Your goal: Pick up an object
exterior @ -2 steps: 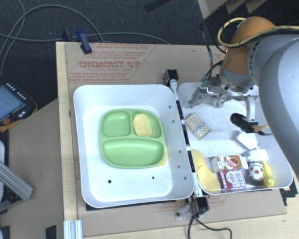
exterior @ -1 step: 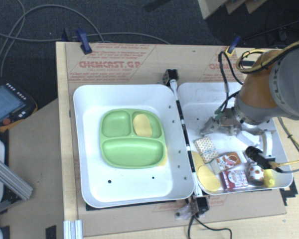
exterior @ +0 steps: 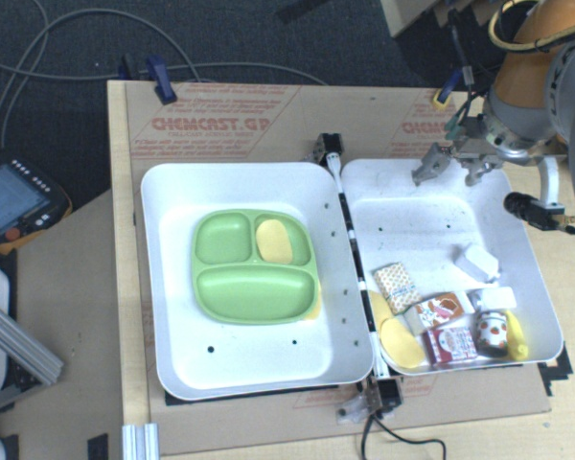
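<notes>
The worktop (exterior: 268,113) is a big brown board with red letters on it. Two white bins sit on it, side by side and touching. The left bin (exterior: 172,343) holds a green tray (exterior: 254,281) with three parts. A pale yellow oval thing (exterior: 274,241) lies in the tray's top right part.

The right bin (exterior: 412,209) has its small things piled near its front edge. There is a round yellow piece (exterior: 401,343) at the front left corner. Just behind it lies a small packet with a dotted pattern (exterior: 398,284). Beside these are a dark red box (exterior: 450,345) and a red and white pack (exterior: 441,309), touching each other. A round red and white toy (exterior: 492,332) sits near the right corner, with a white block (exterior: 479,260) a bit further back.

The grey arm (exterior: 532,75) comes in from the top right. Its end effector (exterior: 455,166) hangs over the back of the right bin, well apart from the pile. Its two fingers are spread open and hold nothing.
</notes>
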`<state>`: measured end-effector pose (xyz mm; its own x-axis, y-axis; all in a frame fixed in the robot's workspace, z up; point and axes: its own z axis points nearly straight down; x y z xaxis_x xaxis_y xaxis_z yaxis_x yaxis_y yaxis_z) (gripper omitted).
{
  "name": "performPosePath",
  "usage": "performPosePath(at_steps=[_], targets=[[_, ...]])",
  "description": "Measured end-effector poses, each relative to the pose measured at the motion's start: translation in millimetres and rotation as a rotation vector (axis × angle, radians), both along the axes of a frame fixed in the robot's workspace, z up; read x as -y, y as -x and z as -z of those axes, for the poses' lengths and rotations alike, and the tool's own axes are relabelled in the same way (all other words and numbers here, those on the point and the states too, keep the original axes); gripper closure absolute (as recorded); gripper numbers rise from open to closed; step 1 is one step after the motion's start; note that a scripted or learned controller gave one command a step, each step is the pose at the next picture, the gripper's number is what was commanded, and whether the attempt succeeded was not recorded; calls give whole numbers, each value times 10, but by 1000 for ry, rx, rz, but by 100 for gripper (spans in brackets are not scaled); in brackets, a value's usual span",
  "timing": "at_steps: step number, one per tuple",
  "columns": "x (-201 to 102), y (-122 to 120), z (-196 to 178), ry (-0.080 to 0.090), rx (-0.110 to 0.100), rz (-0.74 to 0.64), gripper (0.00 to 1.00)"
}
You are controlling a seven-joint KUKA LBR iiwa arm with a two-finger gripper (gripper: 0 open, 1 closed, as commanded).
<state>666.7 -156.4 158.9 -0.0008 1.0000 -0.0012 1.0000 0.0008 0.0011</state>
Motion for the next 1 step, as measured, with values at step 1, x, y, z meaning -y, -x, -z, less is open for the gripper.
performPosePath(at_steps=[1], targets=[[-32, 924, 750, -2, -4, 1, 0]])
